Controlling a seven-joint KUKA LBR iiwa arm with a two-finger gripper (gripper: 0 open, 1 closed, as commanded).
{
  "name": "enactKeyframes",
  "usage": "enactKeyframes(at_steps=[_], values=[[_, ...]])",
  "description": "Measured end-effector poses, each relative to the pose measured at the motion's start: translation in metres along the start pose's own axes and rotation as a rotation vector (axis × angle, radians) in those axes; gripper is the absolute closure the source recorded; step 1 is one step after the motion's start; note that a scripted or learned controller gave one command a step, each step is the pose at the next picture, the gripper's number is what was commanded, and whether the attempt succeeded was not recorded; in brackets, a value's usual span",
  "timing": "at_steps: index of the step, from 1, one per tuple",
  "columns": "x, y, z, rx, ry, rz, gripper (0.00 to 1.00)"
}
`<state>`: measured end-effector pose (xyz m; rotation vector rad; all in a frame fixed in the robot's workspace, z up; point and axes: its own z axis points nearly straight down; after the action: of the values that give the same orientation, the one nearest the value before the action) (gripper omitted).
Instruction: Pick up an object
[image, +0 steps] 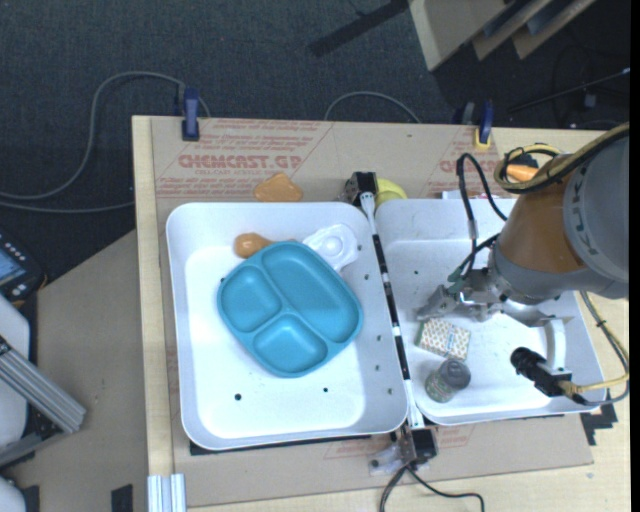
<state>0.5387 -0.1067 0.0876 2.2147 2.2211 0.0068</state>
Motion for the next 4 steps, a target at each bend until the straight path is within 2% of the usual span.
enactKeyframes(at_steps=[1, 2, 3, 4], values=[[0.005, -0.059, -0.004, 0.000, 0.000, 0.006, 0.00], [-0.043, -0.009, -0.006, 0.000, -0.003, 0.003, 0.00], [-0.083, 0.041, -0.029, -0.001, -0.005, 0.002, 0.00], [-0.022, 0.022, -0.003, -0.011, -0.013, 0.002, 0.00]])
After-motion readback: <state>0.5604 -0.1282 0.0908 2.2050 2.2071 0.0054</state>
